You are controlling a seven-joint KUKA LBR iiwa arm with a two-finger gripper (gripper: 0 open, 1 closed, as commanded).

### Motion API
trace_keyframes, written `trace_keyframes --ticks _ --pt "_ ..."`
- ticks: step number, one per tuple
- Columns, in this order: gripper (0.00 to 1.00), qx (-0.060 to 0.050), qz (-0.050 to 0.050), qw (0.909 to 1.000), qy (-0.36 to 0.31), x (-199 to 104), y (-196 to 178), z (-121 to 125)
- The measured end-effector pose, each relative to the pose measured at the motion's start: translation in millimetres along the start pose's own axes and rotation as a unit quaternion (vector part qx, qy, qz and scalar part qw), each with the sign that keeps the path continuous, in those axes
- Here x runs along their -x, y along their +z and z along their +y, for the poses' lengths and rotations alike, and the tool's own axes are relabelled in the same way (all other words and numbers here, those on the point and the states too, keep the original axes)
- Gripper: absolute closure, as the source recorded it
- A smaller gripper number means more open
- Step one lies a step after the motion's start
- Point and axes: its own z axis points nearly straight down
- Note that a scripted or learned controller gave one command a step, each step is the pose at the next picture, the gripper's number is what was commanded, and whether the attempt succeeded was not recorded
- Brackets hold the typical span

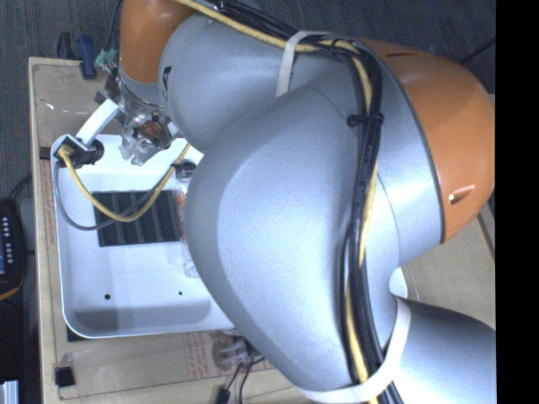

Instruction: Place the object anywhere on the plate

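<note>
My gripper (137,146) hangs over the far left corner of a white bin (126,310), just below the orange band (147,23) of the wrist. A yellow cable (126,213) loops down from it across the bin. The grey arm (320,209) covers most of the view and hides the right part of this bin. A small dark and reddish thing (182,173) peeks out at the arm's edge; I cannot tell what it is.
A dark ribbed rectangle (139,219) lies on the bin floor under the cable loop. The bin's near wall (135,325) and left wall (57,251) are in sight. Bare wooden bench (42,82) runs along the left side, with blue clips (84,53) at its far corner.
</note>
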Motion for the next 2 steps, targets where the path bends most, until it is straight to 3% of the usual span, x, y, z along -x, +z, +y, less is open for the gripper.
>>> trace_keyframes --ticks 1,2 --pt "1.00 -0.001 -0.001 1.0000 0.007 20.8 11.1 23.2" --pt "1.00 -0.001 0.002 0.9822 0.188 -8.7 29.8 -34.0"
